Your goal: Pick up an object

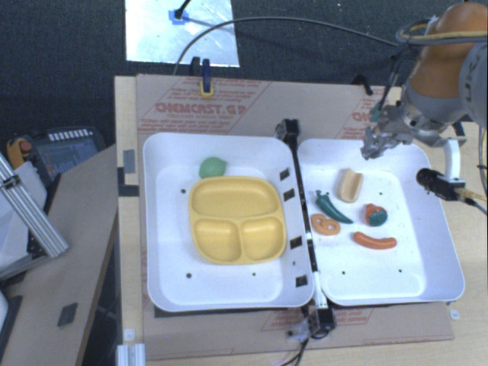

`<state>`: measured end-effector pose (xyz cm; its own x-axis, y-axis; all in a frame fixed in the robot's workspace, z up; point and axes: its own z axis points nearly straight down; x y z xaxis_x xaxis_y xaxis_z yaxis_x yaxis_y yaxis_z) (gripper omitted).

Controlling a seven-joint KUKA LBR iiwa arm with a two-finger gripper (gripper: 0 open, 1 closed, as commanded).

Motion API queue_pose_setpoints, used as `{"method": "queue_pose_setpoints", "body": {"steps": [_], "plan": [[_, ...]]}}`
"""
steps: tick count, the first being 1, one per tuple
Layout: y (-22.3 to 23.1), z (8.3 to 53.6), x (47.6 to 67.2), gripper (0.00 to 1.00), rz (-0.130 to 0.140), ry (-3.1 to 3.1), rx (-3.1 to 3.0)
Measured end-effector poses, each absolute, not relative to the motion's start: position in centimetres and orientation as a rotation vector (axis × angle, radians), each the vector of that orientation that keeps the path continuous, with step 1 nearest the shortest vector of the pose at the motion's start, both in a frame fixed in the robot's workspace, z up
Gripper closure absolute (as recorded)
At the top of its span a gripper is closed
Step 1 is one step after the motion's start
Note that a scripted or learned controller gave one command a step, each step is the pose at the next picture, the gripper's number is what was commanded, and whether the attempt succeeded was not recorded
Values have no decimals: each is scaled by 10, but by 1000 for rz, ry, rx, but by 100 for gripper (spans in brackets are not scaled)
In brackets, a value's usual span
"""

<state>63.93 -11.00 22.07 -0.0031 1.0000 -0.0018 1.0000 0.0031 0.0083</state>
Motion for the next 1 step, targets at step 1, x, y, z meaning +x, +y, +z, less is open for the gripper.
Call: {"method": "queue_pose_setpoints", "body": {"steps": [1], "plan": [[-110,240,640,100,4,2223,2215]]}}
